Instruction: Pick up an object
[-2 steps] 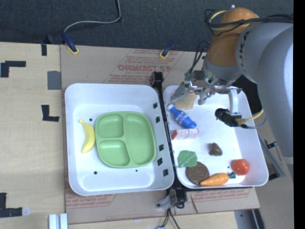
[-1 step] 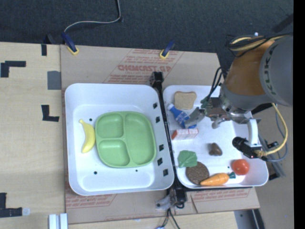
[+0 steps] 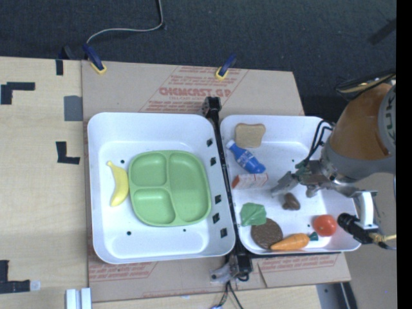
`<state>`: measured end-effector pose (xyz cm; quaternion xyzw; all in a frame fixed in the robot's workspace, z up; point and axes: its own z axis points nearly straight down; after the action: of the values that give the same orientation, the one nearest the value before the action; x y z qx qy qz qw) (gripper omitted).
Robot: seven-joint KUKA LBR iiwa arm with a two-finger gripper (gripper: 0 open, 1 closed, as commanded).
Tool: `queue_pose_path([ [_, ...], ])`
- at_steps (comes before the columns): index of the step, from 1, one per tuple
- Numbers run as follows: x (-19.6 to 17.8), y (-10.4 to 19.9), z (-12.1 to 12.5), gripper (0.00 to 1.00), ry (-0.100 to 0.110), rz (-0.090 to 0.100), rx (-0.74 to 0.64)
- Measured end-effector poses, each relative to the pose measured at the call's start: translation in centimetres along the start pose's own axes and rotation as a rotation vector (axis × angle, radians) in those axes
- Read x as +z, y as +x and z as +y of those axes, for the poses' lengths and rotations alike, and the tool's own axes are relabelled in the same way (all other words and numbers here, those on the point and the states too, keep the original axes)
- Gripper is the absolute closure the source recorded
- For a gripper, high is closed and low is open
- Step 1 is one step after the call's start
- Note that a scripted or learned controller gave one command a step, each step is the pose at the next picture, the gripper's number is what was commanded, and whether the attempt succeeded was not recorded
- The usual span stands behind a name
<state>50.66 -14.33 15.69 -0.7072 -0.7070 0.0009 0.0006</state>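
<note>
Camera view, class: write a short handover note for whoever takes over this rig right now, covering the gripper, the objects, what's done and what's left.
Gripper: low over the right bin, fingers open, holding nothing.
Right bin: bread slice, blue bottle, small brown piece just under the gripper, green leaf, brown patty, carrot, tomato.
Left bin: green divided plate, banana.
Done: nothing picked.
Left: grasp and lift one object.

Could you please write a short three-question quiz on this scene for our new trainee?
1. True or false: the banana lies in a compartment of the green plate.
2. Which bin holds the blue bottle? A) left bin B) right bin
3. Fill in: the end effector hovers just above a small ___ object.

Key: 1 false, it lies beside the plate on the left bin floor; 2 B; 3 brown.
</note>
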Motion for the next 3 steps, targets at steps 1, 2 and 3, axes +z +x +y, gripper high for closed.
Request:
queue_pose_path([
  [1, 7.1, -1.4, -0.3, 0.0, -0.004, 0.001, -0.001],
  [2, 6.0, -1.5, -0.2, 1.0, -0.006, -0.002, 0.0],
  [3, -2.7, 8.9, 4.8, 1.0, -0.001, 0.001, -0.002],
])
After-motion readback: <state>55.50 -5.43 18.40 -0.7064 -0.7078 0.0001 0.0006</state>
